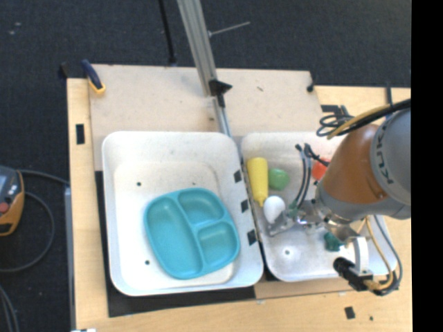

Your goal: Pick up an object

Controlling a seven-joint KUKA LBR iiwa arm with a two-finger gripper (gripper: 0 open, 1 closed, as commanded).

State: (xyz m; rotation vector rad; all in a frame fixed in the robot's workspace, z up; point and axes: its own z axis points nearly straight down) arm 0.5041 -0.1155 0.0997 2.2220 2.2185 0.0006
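One fixed camera looks down at a slant from above the pale wooden bench, far enough to take in both shallow white plastic bins side by side and dark floor around. The grey, orange-banded arm enters from the frame's right.

Glossy plastic turquoise plate

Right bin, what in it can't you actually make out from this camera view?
- Gripper: the arm's wrist sits above it, so the finger state is unreadable.
- Orange object: a sliver shows beside the arm, which covers the rest; identity unclear.
- Teal object: small, half under the wrist.
- Right bin: its right side is covered by the arm.
- White egg-shaped object: contact with the gripper is uncertain.
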